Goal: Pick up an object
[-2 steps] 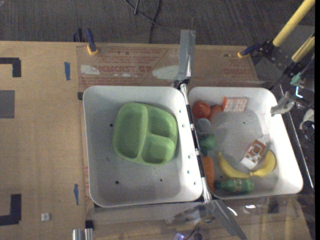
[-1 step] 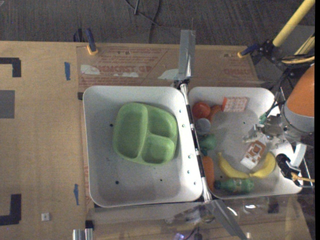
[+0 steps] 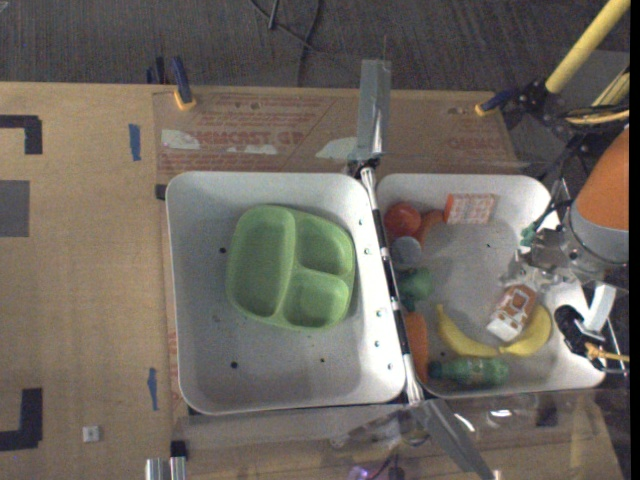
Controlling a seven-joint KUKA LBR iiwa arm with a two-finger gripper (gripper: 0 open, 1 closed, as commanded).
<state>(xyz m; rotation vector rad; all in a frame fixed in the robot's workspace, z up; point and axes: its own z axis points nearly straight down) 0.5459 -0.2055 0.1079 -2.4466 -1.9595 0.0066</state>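
My pincer (image 3: 536,260) hangs over the right side of the right bin (image 3: 480,190), at the end of my arm (image 3: 608,203), which comes in from the right. I cannot tell whether it is open or closed from this angle, and I see nothing gripped in it.

The nearest thing to take is the packet (image 3: 510,310). It lies just beside my pincer, toward the near rim and a little left. Its long axis is tilted, running from upper right to lower left, and its lower end touches the banana (image 3: 478,344). I judge the coming move to be a short drop toward the near side, with the wrist turned to close across the packet's narrow width. The banana curves along under it, so a careless close could catch both.

The count: two bins. The left bin (image 3: 200,348) holds one green plate (image 3: 290,266) with three wells.

The right bin holds what I count as nine things, one of each:
- a tomato (image 3: 402,218)
- an orange piece (image 3: 431,224) touching the tomato
- a box (image 3: 470,208) at the far wall
- a pale round thing (image 3: 407,253)
- a green lump (image 3: 416,286)
- a carrot (image 3: 417,342) along the left wall
- the banana
- a dark green long thing (image 3: 470,371) by the near rim
- the packet

All but the packet and banana lie well left of my pincer.
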